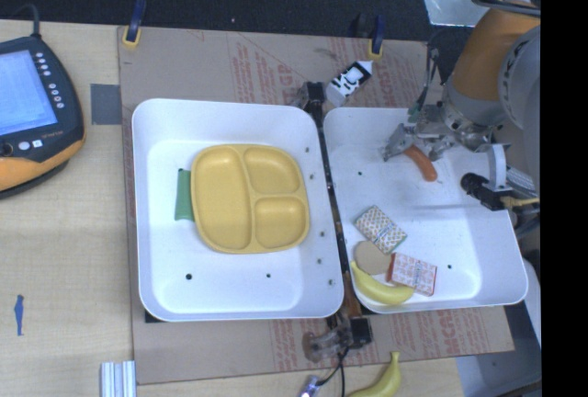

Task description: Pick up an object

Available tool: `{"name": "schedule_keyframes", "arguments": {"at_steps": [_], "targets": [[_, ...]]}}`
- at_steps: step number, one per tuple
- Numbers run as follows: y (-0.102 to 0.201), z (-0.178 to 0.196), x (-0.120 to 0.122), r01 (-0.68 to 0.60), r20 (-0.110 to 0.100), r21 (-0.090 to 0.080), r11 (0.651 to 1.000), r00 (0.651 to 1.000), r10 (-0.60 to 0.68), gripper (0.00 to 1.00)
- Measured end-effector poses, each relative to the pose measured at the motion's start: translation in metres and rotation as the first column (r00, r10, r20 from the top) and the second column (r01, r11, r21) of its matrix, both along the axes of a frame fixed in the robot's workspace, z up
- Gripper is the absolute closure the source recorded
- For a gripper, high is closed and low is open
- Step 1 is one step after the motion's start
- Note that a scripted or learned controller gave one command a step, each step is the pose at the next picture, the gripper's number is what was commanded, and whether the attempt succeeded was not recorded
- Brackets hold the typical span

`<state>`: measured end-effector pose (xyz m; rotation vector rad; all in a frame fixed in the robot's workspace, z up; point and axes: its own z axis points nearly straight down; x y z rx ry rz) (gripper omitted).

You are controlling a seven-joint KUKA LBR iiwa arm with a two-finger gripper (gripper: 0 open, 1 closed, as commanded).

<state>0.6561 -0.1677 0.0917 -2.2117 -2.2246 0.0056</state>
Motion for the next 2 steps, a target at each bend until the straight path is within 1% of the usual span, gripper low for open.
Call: {"name": "schedule_keyframes", "arguments": {"at_steps": [1,2], "targets": [[-0.031,0.001,0.000,0.004,0.004,-0.001,1.000,1.000,-0.004,0.00],[-0.031,0.011,0.001,0.002,0.004,-0.001,1.000,1.000,-0.002,1.00]]}}
